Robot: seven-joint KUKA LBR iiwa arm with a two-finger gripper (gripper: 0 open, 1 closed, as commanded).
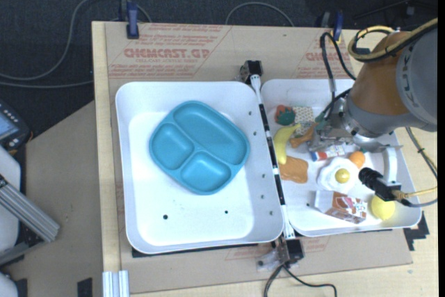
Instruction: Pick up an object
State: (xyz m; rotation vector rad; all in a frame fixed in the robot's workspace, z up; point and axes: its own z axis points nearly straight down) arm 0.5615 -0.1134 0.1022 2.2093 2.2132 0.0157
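The right bin [410, 222] holds several toy foods. Among them are a yellow banana [281, 143], an orange-brown bread slice [293, 169], a fried egg [338, 175], a yellow lemon [382, 207], a red piece [284, 112] and a red-and-white packet [347, 206]. My gripper [321, 140] hangs low over the middle of this bin. It is just right of the banana and above the egg, next to a small orange piece [302, 138]. The wrist hides whatever lies directly beneath it.
The left bin [139, 219] holds a blue divided plate [199, 147]. A black hinge strip [268, 149] runs between the two bins. The arm's orange band [379, 87] and grey body [424, 80] overhang the right bin's far right side. Cables [334, 52] trail across the bench behind.
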